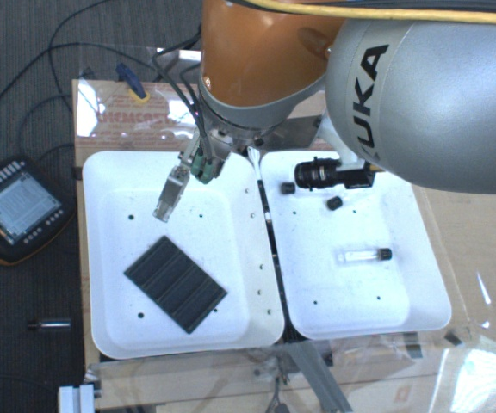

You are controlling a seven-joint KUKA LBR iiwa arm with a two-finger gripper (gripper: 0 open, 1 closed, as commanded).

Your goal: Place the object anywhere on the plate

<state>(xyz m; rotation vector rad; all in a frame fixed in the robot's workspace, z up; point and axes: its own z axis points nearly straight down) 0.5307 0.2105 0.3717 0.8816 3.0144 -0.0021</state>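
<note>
The grey gripper [169, 198] is seen above the upper part of the left shallow white bin [110, 179]; whether it is apart or together cannot be told. A small clear plastic vial with a black cap [362, 255] is laid on its side in the right shallow white bin [420, 308], well apart from the black ribbed rectangular plate [176, 283] set aslant in the left bin

A robotics lab: KUKA arm [420, 84], teach pendant [15, 209].

The left bin [119, 188] and right bin [403, 291] are white. The plate [176, 284], toward the left bin's near edge, is dark grey with parallel ribbing. The vial [357, 255] is clear, black-capped; the small piece [334, 202] is black.
</note>
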